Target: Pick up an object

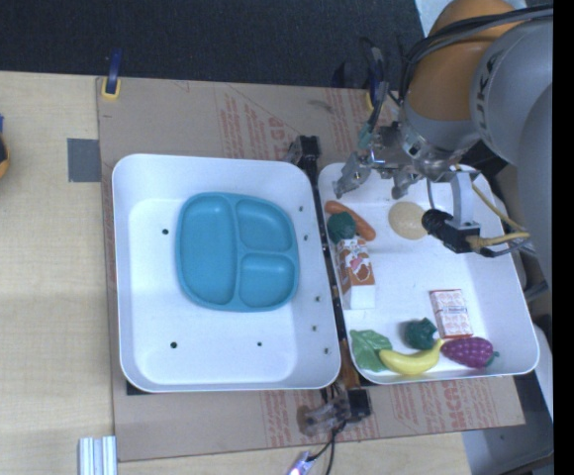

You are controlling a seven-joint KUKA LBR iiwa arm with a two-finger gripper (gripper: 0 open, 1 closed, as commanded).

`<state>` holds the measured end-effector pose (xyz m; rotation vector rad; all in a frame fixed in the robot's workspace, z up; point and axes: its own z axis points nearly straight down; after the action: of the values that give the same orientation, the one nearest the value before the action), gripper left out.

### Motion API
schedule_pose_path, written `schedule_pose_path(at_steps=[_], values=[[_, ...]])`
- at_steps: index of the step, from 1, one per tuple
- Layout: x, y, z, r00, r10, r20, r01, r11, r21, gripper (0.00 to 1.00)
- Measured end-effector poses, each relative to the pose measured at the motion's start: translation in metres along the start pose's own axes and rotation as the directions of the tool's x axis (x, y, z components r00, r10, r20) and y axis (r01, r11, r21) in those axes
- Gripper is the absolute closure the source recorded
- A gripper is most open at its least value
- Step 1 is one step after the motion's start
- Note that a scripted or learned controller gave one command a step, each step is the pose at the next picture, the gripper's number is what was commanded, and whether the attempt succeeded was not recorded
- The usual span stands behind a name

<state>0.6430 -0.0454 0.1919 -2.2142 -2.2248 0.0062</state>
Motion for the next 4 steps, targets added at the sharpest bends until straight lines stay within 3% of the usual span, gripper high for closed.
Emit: schedule_pose_path(at_steps=[1,2,3,4], values=[[0.011,-0.011,0.000,1.000,-0.001,0.001,0.001,1.000,0.000,0.00],[0.023,0.001,0.000,1.000,-0.001,0.000,0.001,1.000,-0.003,0.00],[0.018,0.014,0.000,1.000,-0.001,-0.001,0.001,1.000,-0.003,0.00],[-0.010,-0.072,-0.002,1.000,0.002,0.000,-0.002,1.000,0.000,0.00]])
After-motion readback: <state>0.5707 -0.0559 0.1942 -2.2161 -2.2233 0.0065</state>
